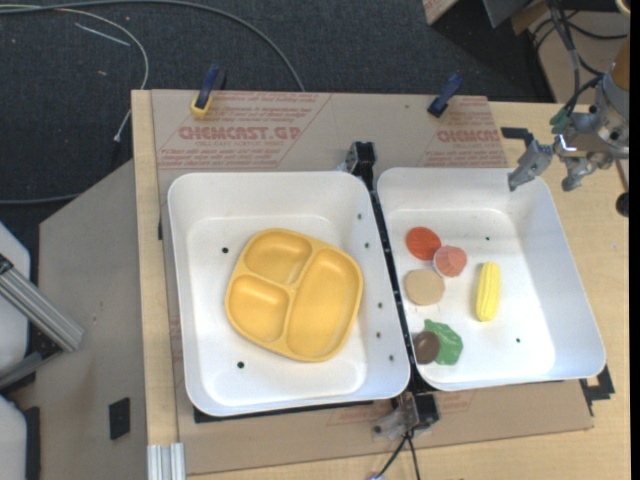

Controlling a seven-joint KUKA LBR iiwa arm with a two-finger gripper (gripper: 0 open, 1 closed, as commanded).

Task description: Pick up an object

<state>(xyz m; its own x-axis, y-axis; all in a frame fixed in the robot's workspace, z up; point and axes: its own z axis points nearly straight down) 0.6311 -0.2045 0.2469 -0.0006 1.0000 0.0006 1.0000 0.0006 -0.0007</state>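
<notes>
Two white bins sit side by side on a cardboard sheet (300, 118) printed with red lettering, itself on dark carpet (250, 28). The left bin (200, 368) holds a yellow plate (294, 294) with three compartments, a rounded-square shape lying flat near the bin's middle. The right bin (560, 298) holds the small pieces on offer. A red disc (423, 242) lies nearest the far wall, with a pink disc (451, 260) just beside it on the right, the two touching or nearly so. A tan disc (424, 287), slightly larger and duller, sits just below both. To the right of these, apart from them, a yellow corn cob (487, 290) lies lengthways, its long axis running roughly from far to near, glossy with a faint ribbed surface. Near the front-left corner of that bin a green leafy piece (446, 342) rests against a small dark brown lump (426, 346); the two overlap, and what the brown one is cannot be made out at this size. The gripper (549, 164) hangs at the upper right, over the far right corner of the right bin, well apart from every piece. Its two grey fingers are spread apart, one reaching toward the bin's far rim and the other nearer the arm, with nothing between them. Two blue clamps (208, 88) pin the far edge of the cardboard, and a black clip (361, 156) sits where the bins meet at the far side.
</notes>
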